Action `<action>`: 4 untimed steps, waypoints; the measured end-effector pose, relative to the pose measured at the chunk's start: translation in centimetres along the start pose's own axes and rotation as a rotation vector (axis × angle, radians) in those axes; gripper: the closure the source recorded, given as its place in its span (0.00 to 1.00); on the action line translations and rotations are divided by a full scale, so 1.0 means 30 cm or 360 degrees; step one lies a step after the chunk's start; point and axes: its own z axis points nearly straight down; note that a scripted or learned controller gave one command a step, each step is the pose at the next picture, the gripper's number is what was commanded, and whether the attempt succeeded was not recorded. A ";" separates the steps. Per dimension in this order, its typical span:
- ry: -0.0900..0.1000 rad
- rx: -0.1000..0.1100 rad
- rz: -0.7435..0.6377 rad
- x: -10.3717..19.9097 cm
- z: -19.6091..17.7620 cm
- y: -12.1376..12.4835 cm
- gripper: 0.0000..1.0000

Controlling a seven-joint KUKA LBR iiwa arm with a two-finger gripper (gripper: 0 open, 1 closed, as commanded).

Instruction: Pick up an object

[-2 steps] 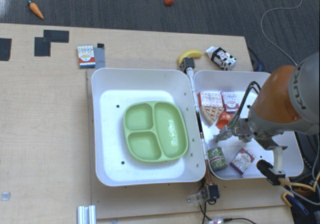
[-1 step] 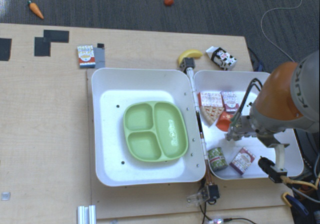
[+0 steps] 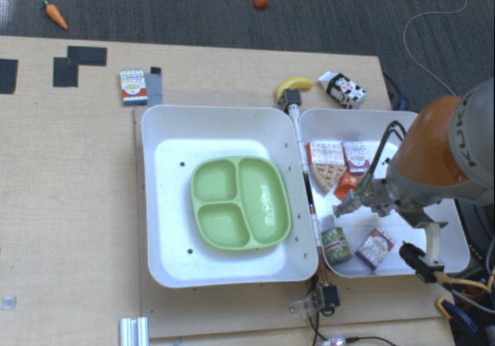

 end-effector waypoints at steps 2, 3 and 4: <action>-0.0003 -0.0006 0.0002 0.039 -0.002 -0.061 1.00; -0.0003 -0.0006 0.0002 0.039 -0.002 -0.061 0.00; -0.0002 -0.0013 -0.0001 0.042 -0.037 -0.055 1.00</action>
